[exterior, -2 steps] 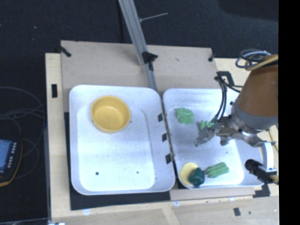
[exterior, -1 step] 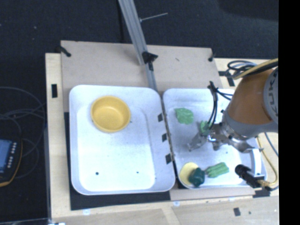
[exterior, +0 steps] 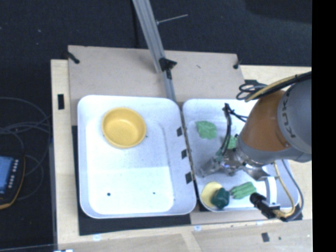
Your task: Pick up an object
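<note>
A pale worktop (exterior: 210,72) carries two white bins. The left bin (exterior: 131,193) holds a yellow bowl (exterior: 124,127). In the right bin (exterior: 191,112), the end effector (exterior: 223,164) hangs low over the floor; its state cannot be told. Nearby lie a green block (exterior: 206,129), a small yellow dish (exterior: 209,192) with a dark green lump (exterior: 221,197), and a green piece (exterior: 242,190).

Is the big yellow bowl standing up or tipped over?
Standing up. The yellow bowl sits in the left bin with its round opening facing up.
</note>
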Tool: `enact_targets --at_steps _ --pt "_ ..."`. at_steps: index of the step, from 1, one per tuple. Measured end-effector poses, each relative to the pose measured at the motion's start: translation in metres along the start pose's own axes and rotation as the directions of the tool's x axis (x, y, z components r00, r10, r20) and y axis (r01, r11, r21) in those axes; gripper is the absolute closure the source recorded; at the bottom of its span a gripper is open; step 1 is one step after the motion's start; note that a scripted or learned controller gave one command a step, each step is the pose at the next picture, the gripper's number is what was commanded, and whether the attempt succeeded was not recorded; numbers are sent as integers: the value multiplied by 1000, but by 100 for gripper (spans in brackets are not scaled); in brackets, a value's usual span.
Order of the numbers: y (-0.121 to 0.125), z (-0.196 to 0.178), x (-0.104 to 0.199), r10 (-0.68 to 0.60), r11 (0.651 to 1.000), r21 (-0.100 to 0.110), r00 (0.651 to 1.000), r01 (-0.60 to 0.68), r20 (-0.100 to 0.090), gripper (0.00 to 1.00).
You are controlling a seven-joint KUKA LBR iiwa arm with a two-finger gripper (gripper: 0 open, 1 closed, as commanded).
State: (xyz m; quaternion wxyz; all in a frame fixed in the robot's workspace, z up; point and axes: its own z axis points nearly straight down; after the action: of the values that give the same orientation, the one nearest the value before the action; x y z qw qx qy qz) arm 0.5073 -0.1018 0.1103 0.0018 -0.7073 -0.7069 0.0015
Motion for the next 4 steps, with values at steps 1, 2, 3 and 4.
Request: enact_targets --at_steps 1,2,3,4 --pt "2 -13 0 1 1000 -6 1000 -1 0 100" --pt "3 -55 2 -1 1000 -9 1000 1 1 100" --pt "3 -116 7 -1 1000 -10 1000 1 1 100" --pt "4 -169 6 -1 1000 -10 1000 1 1 100"
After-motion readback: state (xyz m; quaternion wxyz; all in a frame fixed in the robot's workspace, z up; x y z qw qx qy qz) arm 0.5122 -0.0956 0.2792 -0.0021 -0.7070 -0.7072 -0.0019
